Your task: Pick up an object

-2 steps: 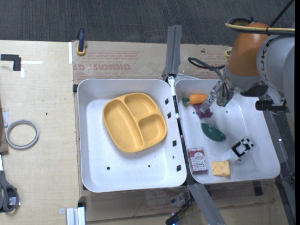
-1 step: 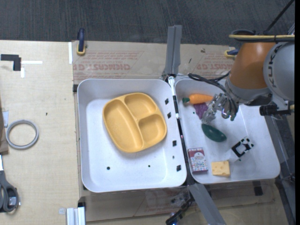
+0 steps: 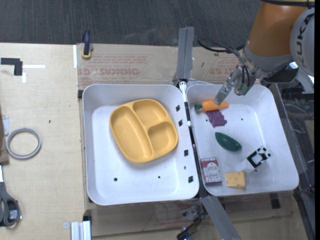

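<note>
Currently my gripper (image 3: 220, 99) hangs over the small orange plastic carrot (image 3: 212, 105) at the right bin's (image 3: 280, 129) far-left corner; whether my jaws are apart, I cannot tell. Centre on the carrot, clearing the purple grape cluster (image 3: 217, 117) just beside it.

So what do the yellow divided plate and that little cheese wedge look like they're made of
The yellow divided plate looks like moulded plastic with a matte finish: uniform colour, rounded compartment ridges, soft sheen. The cheese wedge seems a toy, probably plastic or foam; its flat, even yellow-orange faces suggest that, but it is too small to tell which.
</note>
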Controlling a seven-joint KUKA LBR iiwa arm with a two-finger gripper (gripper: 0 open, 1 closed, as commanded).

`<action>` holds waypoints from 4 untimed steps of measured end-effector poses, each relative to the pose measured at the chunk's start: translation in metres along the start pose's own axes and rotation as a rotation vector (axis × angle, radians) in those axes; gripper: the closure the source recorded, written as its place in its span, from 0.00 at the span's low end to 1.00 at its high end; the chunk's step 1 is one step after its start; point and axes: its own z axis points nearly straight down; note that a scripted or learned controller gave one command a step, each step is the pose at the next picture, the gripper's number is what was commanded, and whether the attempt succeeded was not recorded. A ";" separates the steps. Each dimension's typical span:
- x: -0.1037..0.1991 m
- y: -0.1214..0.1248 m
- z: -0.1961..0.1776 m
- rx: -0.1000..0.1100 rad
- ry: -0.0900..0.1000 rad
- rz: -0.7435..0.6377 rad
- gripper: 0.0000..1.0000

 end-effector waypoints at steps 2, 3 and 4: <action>0.056 -0.074 0.047 0.004 0.004 0.529 1.00; 0.081 -0.093 -0.095 0.002 0.001 0.336 1.00; 0.074 -0.136 -0.143 0.001 -0.001 -0.020 1.00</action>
